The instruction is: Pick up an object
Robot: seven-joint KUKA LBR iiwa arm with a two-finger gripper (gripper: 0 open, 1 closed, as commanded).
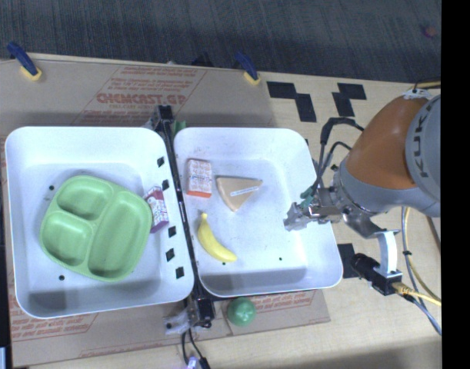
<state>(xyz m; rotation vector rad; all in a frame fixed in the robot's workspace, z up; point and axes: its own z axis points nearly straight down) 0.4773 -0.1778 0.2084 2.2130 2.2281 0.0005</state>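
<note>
The right bin (296, 148) holds a yellow banana (214, 241), a tan cheese wedge (237, 190) and a small orange and white carton (198, 177). My gripper (298, 216) hangs over the bin's right side, to the right of the wedge and apart from all three. Nothing shows between its fingers. The grey arm with its orange band (385, 148) reaches in from the right.
The left bin (23, 148) holds a green divided plate (95, 227) and a small purple packet (157, 208) by the divider. A green ball (240, 310) lies on the cardboard in front of the right bin. Blue clamps (24, 61) hold the cardboard's far edge.
</note>
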